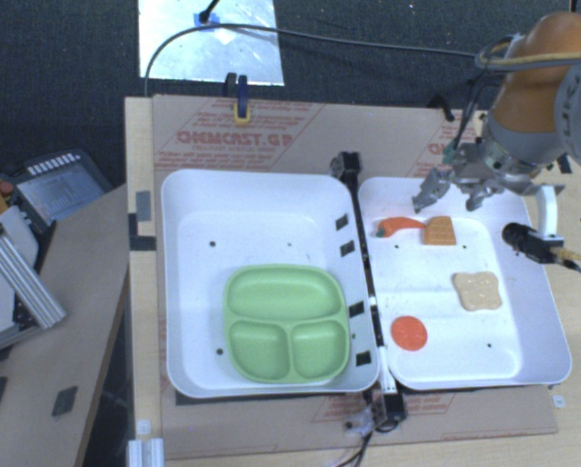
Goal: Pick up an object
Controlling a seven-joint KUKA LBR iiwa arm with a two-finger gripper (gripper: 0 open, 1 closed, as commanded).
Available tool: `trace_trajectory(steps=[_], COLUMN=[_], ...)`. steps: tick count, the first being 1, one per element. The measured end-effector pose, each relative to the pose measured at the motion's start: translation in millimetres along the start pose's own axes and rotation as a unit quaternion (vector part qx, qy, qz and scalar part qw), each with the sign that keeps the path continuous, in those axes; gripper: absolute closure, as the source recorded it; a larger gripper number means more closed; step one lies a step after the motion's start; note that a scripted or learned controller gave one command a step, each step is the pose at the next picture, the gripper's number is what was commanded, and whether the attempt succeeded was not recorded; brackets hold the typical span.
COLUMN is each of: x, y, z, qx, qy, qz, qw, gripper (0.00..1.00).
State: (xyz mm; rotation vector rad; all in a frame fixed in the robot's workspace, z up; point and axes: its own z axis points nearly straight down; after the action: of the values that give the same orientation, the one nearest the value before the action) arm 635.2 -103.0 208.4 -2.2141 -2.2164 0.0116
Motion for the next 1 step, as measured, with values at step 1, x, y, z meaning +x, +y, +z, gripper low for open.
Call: trace_trajectory(steps=[1], x=[0.2], y=[2.6], z=[-8.0], qx=[-0.006], qy=[-0.001], qz=[-0.001], qw=[1.0000], gripper=[0.00])
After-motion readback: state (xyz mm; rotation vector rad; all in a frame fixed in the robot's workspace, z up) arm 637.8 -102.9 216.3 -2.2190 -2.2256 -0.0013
